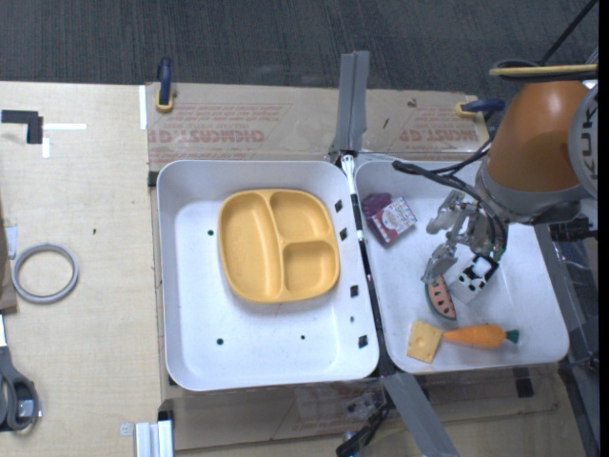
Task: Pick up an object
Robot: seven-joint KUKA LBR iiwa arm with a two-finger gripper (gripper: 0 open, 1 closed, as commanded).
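Observation:
My gripper (463, 253) hangs over the middle of the right bin (542, 284), below the grey wrist and its orange band. It is open, with nothing between its fingers. Just under it lie a black-and-white cube (474, 277) and a watermelon slice (438, 296); one fingertip comes close to the slice's upper end. Toward the bin's front edge are an orange carrot (473, 336) and a yellow cheese wedge (424, 341). A purple packet (389, 218) lies at the back left of this bin.
A yellow divided plate (279, 245) rests in the left bin (190, 284). A raised divider (362, 255) separates the two bins. On the bench to the left lie a grey tape ring (43, 272) and scissors (17, 400).

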